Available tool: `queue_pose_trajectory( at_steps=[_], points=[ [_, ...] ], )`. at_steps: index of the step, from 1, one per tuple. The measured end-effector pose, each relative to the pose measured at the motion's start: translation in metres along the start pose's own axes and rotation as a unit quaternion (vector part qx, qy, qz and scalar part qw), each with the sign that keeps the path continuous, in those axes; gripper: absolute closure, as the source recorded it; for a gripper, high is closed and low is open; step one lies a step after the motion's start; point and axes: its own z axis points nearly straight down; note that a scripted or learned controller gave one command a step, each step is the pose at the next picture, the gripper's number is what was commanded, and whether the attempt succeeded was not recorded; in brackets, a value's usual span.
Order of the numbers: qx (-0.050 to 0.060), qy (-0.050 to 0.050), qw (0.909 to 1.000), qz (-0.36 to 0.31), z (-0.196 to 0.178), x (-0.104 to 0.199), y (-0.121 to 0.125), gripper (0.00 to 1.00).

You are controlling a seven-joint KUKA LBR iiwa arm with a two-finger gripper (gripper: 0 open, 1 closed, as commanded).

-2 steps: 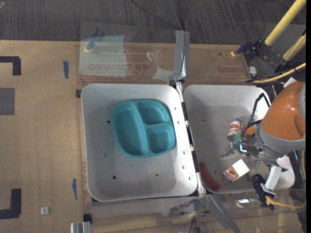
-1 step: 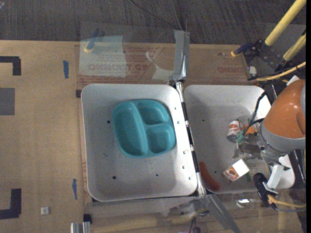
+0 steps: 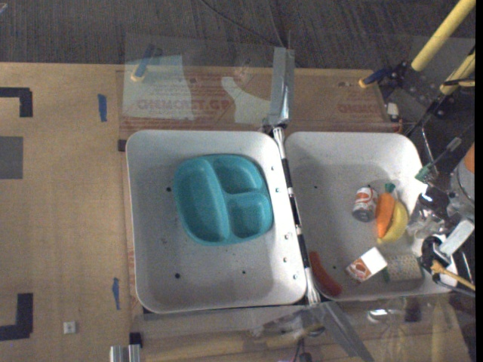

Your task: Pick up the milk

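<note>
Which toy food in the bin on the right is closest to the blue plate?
The red chili, lying along the left side of the right bin. The carrot, banana, can and milk carton all lie farther right.

Teal divided plate (image 3: 223, 199); white bins (image 3: 151, 277); orange carrot (image 3: 386, 211); yellow banana (image 3: 398, 225); milk carton (image 3: 367, 265) seemingly white-orange.

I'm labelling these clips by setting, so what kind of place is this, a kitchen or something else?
Probably a robotics lab test bench, not a kitchen. Two white bins sit on a bench marked with tape; one bin holds a teal divided plate, the other toy groceries such as a carrot and a small milk carton.
</note>
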Motion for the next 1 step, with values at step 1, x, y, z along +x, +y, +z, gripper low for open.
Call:
queue_pose_trajectory(
  at_steps=[1],
  points=[
    [0.001,0.0,0.9748,0.223,-0.0486,-0.02,0.0154,1.0]
  ],
)
